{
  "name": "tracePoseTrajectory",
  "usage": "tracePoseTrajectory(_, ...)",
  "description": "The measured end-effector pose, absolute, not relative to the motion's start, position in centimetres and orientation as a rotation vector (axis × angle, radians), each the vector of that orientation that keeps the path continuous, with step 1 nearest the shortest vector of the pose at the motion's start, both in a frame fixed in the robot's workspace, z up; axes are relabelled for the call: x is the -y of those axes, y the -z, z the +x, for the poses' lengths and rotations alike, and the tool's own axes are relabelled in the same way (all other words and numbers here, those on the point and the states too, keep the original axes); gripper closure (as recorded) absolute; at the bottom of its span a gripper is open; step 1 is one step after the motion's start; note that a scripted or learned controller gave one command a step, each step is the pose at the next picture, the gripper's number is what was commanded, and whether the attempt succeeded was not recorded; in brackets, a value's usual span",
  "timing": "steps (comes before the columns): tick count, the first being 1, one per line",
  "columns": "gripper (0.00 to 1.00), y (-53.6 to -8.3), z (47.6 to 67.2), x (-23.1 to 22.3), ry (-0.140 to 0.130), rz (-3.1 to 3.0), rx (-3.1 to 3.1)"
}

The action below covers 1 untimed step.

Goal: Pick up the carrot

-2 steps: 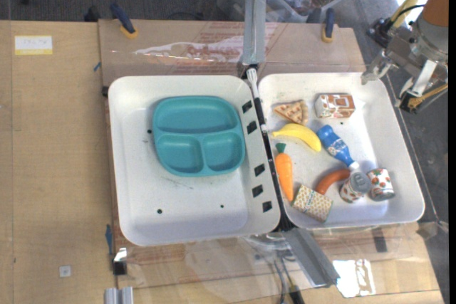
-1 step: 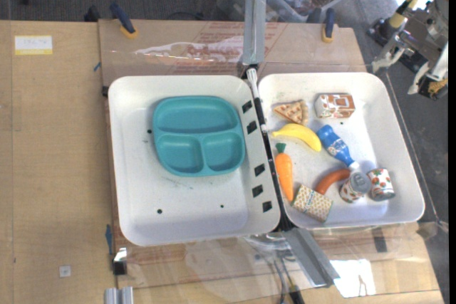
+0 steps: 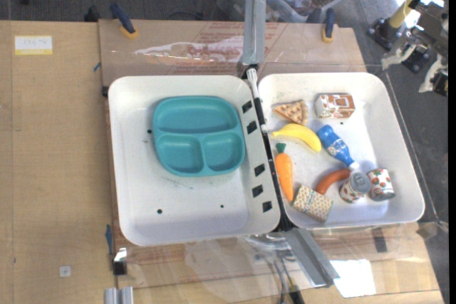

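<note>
Where right bin point(image 3: 399, 153) meets divider: carrot point(image 3: 284, 173) lies | gripper: cannot tell

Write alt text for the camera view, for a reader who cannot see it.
An orange carrot lies at the left edge of the right white bin, just below a banana and among other toy foods. The left white bin holds a teal divided plate.

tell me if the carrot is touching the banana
Cannot tell. In the camera view the carrot's green top sits right under the banana's left end, with no plain gap or contact between them.
</note>
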<state>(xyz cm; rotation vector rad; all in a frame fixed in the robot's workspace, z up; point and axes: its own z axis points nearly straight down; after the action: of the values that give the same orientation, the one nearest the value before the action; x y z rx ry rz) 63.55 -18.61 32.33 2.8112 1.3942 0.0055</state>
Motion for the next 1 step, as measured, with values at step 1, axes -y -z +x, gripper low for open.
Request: tracePoseTrajectory(1, 0.00, -38.65, 61.43, 17.82, -0.004, 2.822, -1.374)
